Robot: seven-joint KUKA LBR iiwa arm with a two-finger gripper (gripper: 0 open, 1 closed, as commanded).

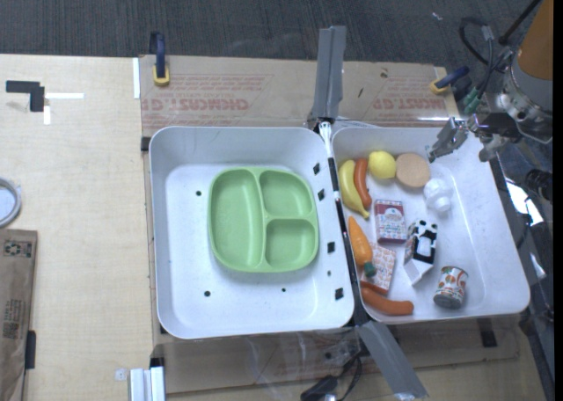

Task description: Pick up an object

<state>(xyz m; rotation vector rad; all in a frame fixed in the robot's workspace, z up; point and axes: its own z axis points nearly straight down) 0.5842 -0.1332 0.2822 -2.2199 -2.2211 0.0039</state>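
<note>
1. Hung at the upper right of the frame, over the back edge of the right bin [506, 241]: the gripper [450, 139], fingers slightly apart, nothing between them.
2. Lay just below and left of the gripper, close but not touching: round tan bun [412, 170], yellow lemon [382, 164], white ball [437, 194].
3. Sat further down: can [449, 287], banana [351, 186], carrot [359, 242].
4. Rested in the left bin [171, 241]: green plate [263, 218].

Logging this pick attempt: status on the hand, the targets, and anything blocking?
Hand over right bin's far rim, holding nothing. Toy food untouched; nearest are the white egg and tan bun. Nothing blocking.
</note>
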